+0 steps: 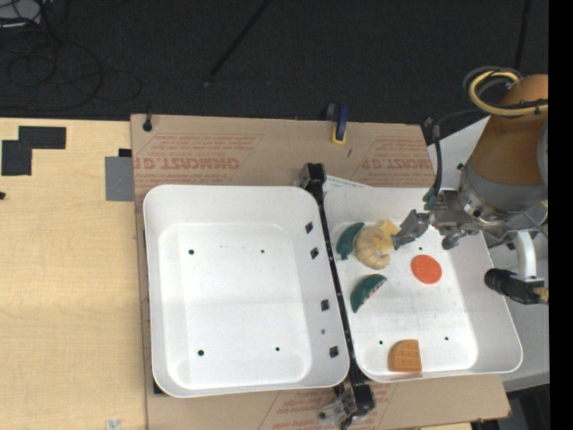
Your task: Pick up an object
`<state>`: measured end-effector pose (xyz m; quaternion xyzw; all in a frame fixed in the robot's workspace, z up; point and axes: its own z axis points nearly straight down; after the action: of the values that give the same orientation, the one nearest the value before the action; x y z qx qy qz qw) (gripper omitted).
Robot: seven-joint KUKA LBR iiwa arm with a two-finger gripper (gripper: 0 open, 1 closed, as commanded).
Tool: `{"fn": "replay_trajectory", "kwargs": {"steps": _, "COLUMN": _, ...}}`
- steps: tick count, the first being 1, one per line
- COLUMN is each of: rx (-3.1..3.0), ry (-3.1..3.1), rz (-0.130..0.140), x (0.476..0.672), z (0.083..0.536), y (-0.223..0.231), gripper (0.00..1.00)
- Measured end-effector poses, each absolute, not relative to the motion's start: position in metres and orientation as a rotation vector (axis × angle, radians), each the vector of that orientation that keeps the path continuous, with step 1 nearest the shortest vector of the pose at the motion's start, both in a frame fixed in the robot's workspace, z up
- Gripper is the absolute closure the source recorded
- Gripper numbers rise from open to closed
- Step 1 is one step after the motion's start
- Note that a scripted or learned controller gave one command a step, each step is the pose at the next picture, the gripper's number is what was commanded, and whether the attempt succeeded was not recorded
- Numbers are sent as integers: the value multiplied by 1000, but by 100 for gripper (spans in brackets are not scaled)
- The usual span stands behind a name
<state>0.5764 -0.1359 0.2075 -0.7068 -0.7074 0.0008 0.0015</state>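
The right bin [501, 348] holds several small items. A tan, roundish lump [373, 253] with a pale yellow piece [387, 233] on top lies near its left wall. A dark green wedge [347, 238] leans against the lump, and a second green wedge [367, 289] lies below it. A red disc [427, 270] rests in the middle, and an orange waffle-like square [405, 356] sits by the front wall. My gripper [431, 232] hangs low over the bin, just above the red disc. Its left finger [412, 227] almost reaches the yellow piece. The fingers stand open with nothing between them.
The left bin [161, 240] sits beside the right one, with a black divider strip [324, 267] between them. Both rest on a cardboard sheet [233, 150] on the wooden bench. The arm's orange-banded wrist [510, 150] rises over the right bin's far right side.
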Motion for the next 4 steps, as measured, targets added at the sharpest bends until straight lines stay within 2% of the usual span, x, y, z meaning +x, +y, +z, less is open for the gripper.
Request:
{"fn": "replay_trajectory", "kwargs": {"steps": 1, "rx": -2220, "ry": -2210, "rz": 5, "x": 472, "z": 85, "y": -148, "gripper": 0}}
{"fn": "replay_trajectory", "kwargs": {"steps": 2, "rx": -2231, "ry": -2236, "rz": -12, "x": 608, "z": 196, "y": -184, "gripper": 0}}
{"fn": "replay_trajectory", "kwargs": {"steps": 3, "rx": -2222, "ry": -2221, "rz": 2, "x": 601, "z": 199, "y": -183, "gripper": 100}}
{"fn": "replay_trajectory", "kwargs": {"steps": 4, "rx": -2223, "ry": -2215, "rz": 4, "x": 513, "z": 230, "y": -189, "gripper": 100}}
